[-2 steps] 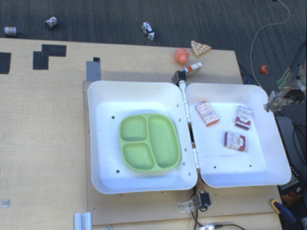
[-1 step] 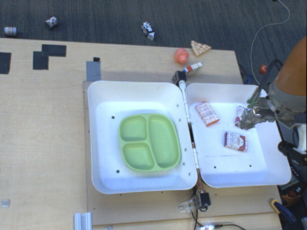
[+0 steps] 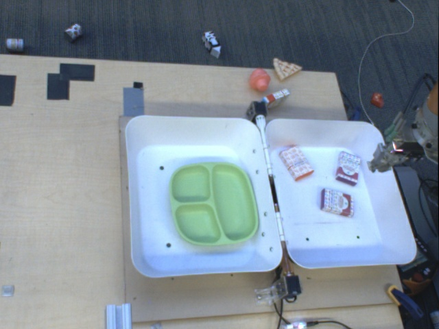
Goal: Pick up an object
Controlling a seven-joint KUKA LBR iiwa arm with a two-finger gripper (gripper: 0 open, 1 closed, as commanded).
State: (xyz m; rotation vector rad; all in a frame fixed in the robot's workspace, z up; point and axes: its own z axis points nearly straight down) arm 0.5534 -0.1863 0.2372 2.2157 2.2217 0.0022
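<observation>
Three small flat packets in right bin (image 3: 384, 249), landmark for all below: pink-white packet (image 3: 296, 163) upper left, dark red packet (image 3: 348, 168) upper right, dark red packet (image 3: 337, 202) at centre. Likely light, thin, crinkly, slippery film; best pinched across short edges, centre one least crowded. Printed labels, white patches. Pincer (image 3: 381, 157) at bin's right rim, state unclear. Green tray (image 3: 214, 204) in neighbouring bin.
</observation>
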